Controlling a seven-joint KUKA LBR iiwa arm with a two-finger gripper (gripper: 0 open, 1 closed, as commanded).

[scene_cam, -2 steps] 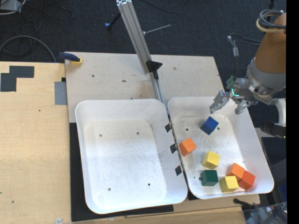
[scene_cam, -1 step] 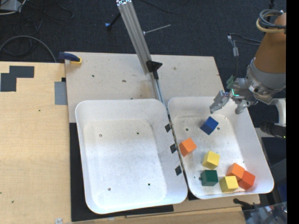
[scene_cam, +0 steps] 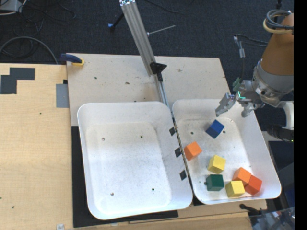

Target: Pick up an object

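From the overhead camera we see the gripper [scene_cam: 236,106] hanging above the far end of the right bin [scene_cam: 268,169], jaws spread wide apart with nothing between them. We take the blue cube [scene_cam: 215,128] as our landmark: it lies tilted on the bin floor just below and slightly left of the open jaws, and we judge it the likeliest target.

We read this as the approach step, before any grasp. The next move, in our judgement, calls for lining up over the blue cube, turning the wrist to match its skewed faces, descending until the jaws straddle it, then closing.

Counting blocks in the right bin, we find seven:
- one blue cube
- one orange cube [scene_cam: 193,150], nearer us and left of the blue cube, close to the bin's left wall
- two yellow cubes [scene_cam: 217,164], one nearer us than the blue cube, the other [scene_cam: 235,189] farther toward the near right corner
- one dark green cube [scene_cam: 215,182] beyond the first yellow one
- one orange block [scene_cam: 242,175] and one redder block [scene_cam: 253,184], touching each other by the second yellow cube

The left bin [scene_cam: 96,123] sits beside it on the table [scene_cam: 192,71].
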